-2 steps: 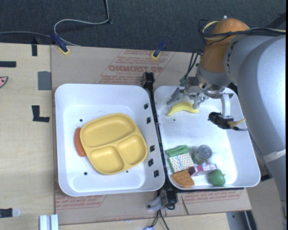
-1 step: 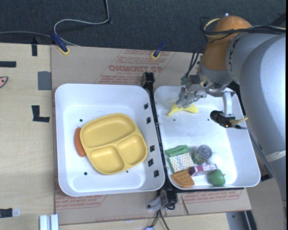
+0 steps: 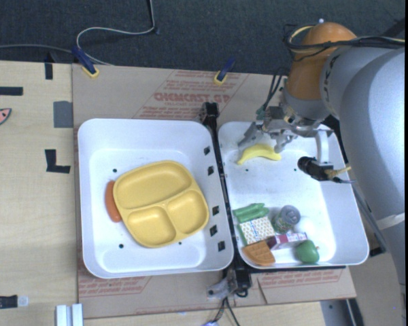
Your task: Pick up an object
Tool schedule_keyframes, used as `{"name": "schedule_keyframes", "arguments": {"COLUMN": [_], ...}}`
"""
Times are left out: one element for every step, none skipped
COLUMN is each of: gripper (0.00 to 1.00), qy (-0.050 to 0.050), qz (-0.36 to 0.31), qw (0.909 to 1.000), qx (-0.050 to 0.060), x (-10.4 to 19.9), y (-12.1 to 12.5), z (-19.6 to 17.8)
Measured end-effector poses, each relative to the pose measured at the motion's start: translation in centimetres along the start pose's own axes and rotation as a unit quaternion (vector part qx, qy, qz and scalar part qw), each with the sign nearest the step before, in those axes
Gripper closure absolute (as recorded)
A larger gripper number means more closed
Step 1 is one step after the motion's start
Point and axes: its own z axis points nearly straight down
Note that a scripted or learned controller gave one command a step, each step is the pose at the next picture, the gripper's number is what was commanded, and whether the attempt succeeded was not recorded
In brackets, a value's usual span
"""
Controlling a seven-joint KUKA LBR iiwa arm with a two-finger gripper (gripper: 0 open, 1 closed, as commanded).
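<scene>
A yellow banana (image 3: 260, 155) lies in the right bin (image 3: 340, 212), near its back left corner. My gripper (image 3: 266, 141) hangs right over the banana, open, with one finger (image 3: 248, 140) on the left and the other on the right. Their tips come down close to the banana's upper edge, and nothing is gripped between them. The grey arm with its orange band reaches in from the right and covers the bin's back right corner.
Along the right bin's front lie a green pod (image 3: 249, 212), a printed packet (image 3: 256, 229), a grey round thing (image 3: 287, 217), an orange wedge (image 3: 260, 253), a small pink box (image 3: 290, 238) and a green lime (image 3: 306, 251). The left bin (image 3: 95, 148) holds a yellow divided plate (image 3: 161, 202) and an orange stick (image 3: 112, 202).
</scene>
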Motion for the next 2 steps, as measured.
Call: {"name": "schedule_keyframes", "arguments": {"gripper": [0.00,1.00], "qy": [0.000,0.000], "qz": [0.001,0.001], "qw": [0.9998,0.9998], "qx": [-0.018,-0.021], "x": [-1.1,-1.1], "y": [1.2,1.3], "z": [3.6,2.5]}}
